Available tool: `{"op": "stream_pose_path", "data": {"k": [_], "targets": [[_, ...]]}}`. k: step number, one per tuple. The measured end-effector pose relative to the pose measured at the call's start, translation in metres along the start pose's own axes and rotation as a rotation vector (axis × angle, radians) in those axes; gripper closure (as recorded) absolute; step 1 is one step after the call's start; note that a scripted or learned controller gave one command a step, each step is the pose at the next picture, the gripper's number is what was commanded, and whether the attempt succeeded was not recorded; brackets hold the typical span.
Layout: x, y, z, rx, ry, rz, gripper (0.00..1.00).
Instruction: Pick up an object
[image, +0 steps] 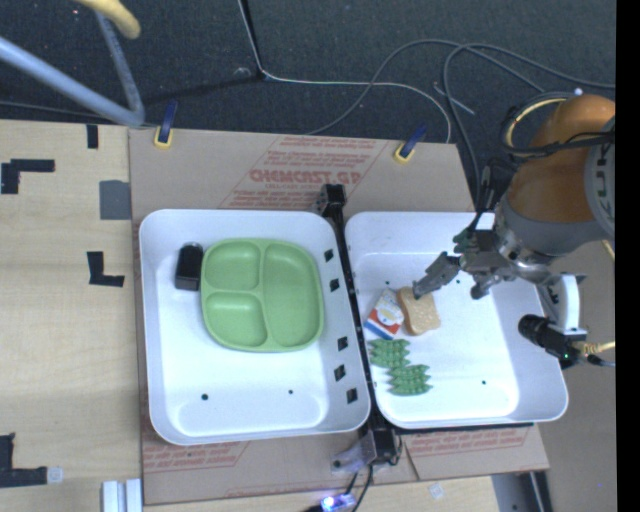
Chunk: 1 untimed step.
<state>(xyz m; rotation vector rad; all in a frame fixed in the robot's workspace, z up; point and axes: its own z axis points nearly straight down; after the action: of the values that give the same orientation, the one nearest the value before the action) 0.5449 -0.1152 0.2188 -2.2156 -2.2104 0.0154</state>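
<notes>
The arm (560, 190) reaches in over the right bin (500, 400), jaws spread wide and released above the bread slice (420, 315).

Dark carpet floor (330, 40) crossed by thin cables (420, 85), pale wood bench (60, 330), brown cardboard sheet (300, 170) clamped on top

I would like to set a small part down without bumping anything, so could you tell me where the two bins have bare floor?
Left bin: bare along the near edge, below the green plate. Right bin: bare on its right half. Crowded beside the divider: bread slice, small carton, pea pods, with the gripper just above them.
</notes>
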Motion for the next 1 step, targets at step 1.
{"op": "stream_pose_path", "data": {"k": [1], "targets": [[0.0004,0.0027,-0.0073,-0.013,-0.001,-0.003,0.00]]}}
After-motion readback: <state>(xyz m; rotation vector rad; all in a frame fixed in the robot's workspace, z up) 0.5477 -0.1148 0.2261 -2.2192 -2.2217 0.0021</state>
